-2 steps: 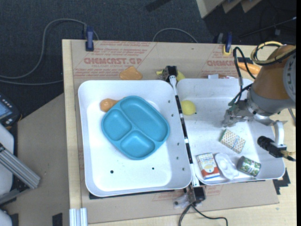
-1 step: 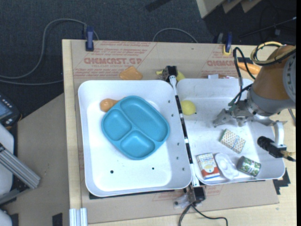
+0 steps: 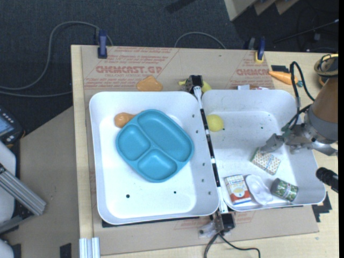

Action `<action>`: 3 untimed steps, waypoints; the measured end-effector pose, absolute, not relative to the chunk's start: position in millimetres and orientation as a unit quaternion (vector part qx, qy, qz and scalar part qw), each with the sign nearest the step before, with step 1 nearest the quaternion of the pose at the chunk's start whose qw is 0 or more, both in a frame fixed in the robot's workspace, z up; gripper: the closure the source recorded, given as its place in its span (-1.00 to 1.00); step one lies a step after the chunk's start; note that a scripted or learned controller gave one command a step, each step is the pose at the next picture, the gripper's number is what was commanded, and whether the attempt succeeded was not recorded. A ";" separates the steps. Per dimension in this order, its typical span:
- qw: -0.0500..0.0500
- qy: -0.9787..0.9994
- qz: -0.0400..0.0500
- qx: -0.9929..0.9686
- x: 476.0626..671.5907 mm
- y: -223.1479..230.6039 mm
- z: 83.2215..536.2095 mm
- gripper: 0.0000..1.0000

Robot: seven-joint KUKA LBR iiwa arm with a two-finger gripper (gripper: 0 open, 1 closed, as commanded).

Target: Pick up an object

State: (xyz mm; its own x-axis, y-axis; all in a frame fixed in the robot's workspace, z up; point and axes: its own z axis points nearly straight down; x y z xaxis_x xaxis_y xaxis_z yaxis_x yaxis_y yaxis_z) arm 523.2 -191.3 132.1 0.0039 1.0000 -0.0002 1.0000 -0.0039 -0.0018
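The gripper [image 3: 277, 141] is hanging low in the right bin [image 3: 236, 98], its grey metal tip sitting just above a small patterned packet [image 3: 266, 162]; whether it is released or clenched cannot be told, as the tip is small and blurred, and nothing is visibly being grasped. The arm [image 3: 325, 112] is reaching in from the right, its upper part being cut off by the edge of the view.

The packet is lying flat, squarish and speckled. Below it, a dark green can [image 3: 284, 190] is lying on its side at the bin's near right corner, just beside a crumpled clear plastic piece [image 3: 258, 188], which is touching or overlapping a small red-and-white carton [image 3: 236, 190]. A round yellow ball [image 3: 214, 123] is resting against the bin's left wall.

In the left bin [image 3: 107, 144], a smooth blue plastic tray [image 3: 154, 144] with three compartments is lying tilted, partly hiding a small orange rounded thing [image 3: 123, 119] behind its upper left edge.

Beyond the bins, on the printed cardboard bench top [image 3: 129, 63], an orange lump [image 3: 149, 84] and a carrot-shaped piece [image 3: 280, 76] are lying
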 end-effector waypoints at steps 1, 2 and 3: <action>0.003 -0.706 0.001 -0.708 481.4 -186.4 112.3 -1.00; -0.005 -0.707 -0.001 -0.707 502.2 -213.6 178.3 -1.00; 0.002 -0.707 0.001 -0.708 477.9 -204.4 111.6 -1.00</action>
